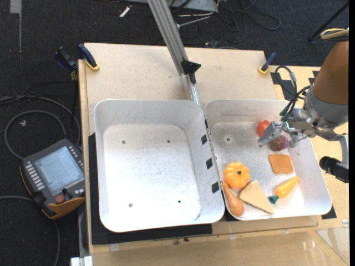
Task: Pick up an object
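We see the arm (333, 87) reaching in from the right, over the right bin (316, 209). Its jaws (277, 136) hang low at the upper part of that bin, just above a small purple object (280, 143) and right beside a red, tomato-like object (263, 128). The jaws look slightly parted, with one metal finger (270, 134) slanting down to the left of the purple object. We cannot tell whether they actually grip it; nothing is clearly clamped between them.

Lower in the same bin lie the other candidates. A flat orange-brown slice (280, 163) sits just below the purple object. A small pumpkin (237, 175) rests near the bin's left wall, touching a pale wedge (256, 197). A brownish elongated piece (234, 200) lies along the left wall below the pumpkin. A carrot-like piece with a green tip (285, 187) lies to the wedge's right.

The left bin (147, 165) sits beside it on the wooden surface (144, 71).
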You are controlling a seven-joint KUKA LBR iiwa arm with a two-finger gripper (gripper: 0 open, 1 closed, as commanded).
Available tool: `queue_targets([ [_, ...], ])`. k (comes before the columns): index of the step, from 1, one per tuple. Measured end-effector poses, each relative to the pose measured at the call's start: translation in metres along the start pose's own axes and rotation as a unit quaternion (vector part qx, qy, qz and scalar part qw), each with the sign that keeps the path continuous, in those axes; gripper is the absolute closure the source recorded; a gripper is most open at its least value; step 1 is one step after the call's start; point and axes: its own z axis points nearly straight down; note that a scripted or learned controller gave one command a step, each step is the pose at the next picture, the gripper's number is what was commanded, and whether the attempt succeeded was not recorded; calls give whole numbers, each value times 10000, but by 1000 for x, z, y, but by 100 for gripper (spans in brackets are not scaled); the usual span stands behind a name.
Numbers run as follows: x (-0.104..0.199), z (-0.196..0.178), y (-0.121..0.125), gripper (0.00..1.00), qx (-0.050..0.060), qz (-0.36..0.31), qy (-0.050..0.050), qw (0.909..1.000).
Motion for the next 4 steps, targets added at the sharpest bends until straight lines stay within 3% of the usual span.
queue_targets([
  [1,0,-2,1,0,-18,8,-3,10000],
  [4,-4,142,-9,0,-26,16,-9,10000],
])
